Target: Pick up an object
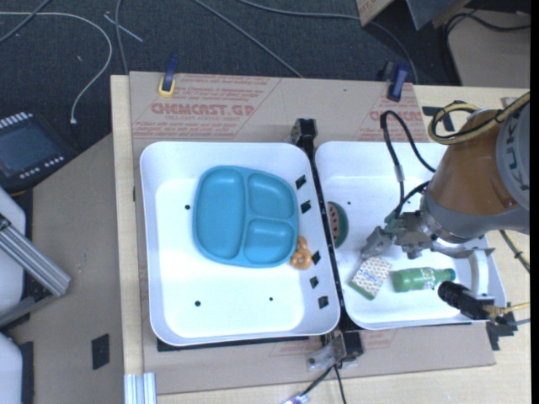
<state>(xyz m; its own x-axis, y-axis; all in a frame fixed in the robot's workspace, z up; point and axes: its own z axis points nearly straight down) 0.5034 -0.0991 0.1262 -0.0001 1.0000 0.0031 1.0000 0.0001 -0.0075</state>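
Tool (381, 241) low in right bin (362, 162), just above small patterned packet (370, 277) beside green bottle (421, 278); finger state cannot be told. Blue tray (246, 215) in left bin (168, 242).

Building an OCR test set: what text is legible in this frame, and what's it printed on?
"CHEMCAST GP": red print, on the brown paper-covered sheet under the bins, left side.
Same red print repeated on the sheet's right side: too blurred to read.
Green bottle label: too small to read.
Patterned packet: no readable text.
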